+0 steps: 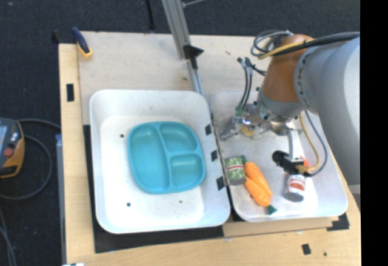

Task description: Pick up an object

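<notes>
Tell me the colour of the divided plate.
The plate is turquoise; the camera view shows it plainly.

The arm (315,83) covers the two-o'clock corner of the right bin (327,197). Under its wrist the gripper (239,126) is a small blur. Print on the green packet (235,169) and the label on the small jar (295,187) are too small to read. At nine o'clock an orange device (11,151) is cut by the edge.

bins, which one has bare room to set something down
The left bin has bare floor all around the teal plate, widest along the bin's near wall and left side. The right bin is crowded: green packet, carrot and small can in front, gripper over the back.
</notes>
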### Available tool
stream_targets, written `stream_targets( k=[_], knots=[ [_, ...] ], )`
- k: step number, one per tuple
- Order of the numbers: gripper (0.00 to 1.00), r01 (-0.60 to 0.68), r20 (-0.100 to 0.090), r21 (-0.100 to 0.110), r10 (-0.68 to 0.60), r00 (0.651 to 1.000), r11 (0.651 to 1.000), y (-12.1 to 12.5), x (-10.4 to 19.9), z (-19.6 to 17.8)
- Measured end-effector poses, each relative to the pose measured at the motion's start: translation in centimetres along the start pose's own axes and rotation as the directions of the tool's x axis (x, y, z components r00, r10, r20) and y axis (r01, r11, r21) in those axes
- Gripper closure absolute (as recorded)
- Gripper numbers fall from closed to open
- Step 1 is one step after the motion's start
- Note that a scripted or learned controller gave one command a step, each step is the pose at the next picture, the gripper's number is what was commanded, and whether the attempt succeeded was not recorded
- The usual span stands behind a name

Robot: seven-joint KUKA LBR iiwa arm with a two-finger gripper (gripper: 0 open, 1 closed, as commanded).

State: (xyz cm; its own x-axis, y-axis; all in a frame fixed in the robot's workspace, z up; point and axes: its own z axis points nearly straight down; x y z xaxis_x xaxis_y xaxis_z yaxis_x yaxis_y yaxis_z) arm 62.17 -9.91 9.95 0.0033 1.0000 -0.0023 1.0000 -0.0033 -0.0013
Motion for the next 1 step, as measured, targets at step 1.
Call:
stream_targets(
  k=[1],
  knots=[
    [1.0, -0.004, -0.001, -0.005, 0.004, 1.0, 1.0, 0.13, -0.07, -1.29]
  ],
)
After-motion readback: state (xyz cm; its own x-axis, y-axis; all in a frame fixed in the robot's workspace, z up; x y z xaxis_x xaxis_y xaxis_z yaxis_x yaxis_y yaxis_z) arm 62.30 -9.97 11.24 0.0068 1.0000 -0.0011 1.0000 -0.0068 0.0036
